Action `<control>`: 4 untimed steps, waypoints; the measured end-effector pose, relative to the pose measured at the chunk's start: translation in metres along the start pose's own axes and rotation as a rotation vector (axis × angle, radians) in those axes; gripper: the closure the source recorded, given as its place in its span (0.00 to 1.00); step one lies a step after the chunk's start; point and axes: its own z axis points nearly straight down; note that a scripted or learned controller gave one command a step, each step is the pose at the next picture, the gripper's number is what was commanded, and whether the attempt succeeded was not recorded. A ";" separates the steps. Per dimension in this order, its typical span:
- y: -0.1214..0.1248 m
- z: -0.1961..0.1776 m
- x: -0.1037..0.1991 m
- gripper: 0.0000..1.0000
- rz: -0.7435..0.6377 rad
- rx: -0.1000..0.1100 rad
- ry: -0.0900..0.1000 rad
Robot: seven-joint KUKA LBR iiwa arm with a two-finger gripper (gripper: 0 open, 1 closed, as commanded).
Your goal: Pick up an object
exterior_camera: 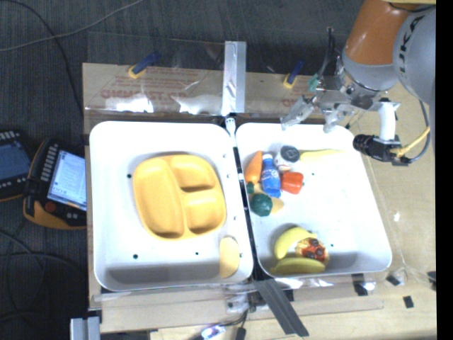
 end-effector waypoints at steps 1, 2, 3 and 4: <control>-0.049 0.087 -0.003 0.00 -0.245 0.000 -0.001; -0.049 0.170 -0.016 0.00 -0.472 -0.014 -0.006; -0.048 0.161 -0.014 1.00 -0.471 -0.017 -0.002; -0.020 0.080 0.026 1.00 -0.235 0.000 -0.001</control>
